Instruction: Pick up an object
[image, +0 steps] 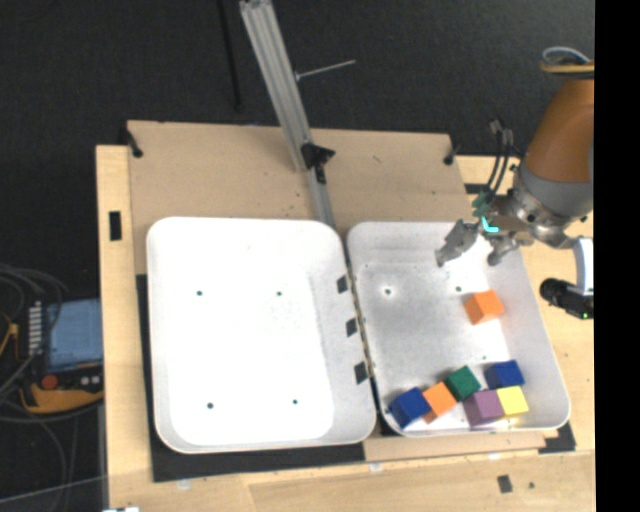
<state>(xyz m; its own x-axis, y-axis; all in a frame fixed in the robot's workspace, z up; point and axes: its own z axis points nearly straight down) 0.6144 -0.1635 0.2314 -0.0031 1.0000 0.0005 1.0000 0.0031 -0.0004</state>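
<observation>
My gripper (476, 250) hangs over the far right part of the right bin (400, 330), its two fingers spread apart with nothing between them. An orange cube (485, 306) lies alone just in front of it, apart from the fingers. Along the bin's near edge sit a blue cube (409, 405), an orange cube (440, 398), a green cube (462, 382), a purple cube (484, 406), a yellow cube (513, 401) and another blue cube (504, 375).
The left bin (245, 330) lies beside the right one, divided from it by a row of clips. A slanted metal pole (290, 110) rises from the back of the bench. Cables and a blue box (72, 335) sit off the left side.
</observation>
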